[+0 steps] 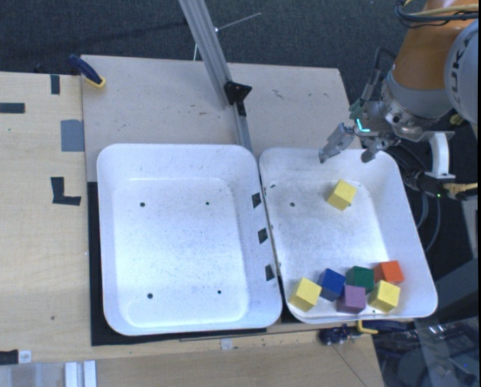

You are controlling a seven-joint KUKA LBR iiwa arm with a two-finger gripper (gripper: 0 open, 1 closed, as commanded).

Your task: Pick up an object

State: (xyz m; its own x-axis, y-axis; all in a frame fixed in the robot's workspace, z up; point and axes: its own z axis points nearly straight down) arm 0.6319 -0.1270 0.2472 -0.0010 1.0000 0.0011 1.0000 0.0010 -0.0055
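Six blocks are huddling along the near edge of the right bin (401,216) — a yellow block (306,293), a blue block (333,283), a purple block (354,297), a green block (359,278), another yellow one (386,296) and an orange block (390,272). Farther back in that bin, a lone yellow block (342,194) is sitting apart from the cluster. Beyond it, the gripper (347,150) is hovering over the bin's far rim with its fingers spread and nothing between them — the left bin (111,216) is lying just beside the right bin.

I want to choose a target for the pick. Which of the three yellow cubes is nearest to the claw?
The lone yellow cube in the right bin's upper part, just below the claw. The other two sit in the cluster at the near edge.
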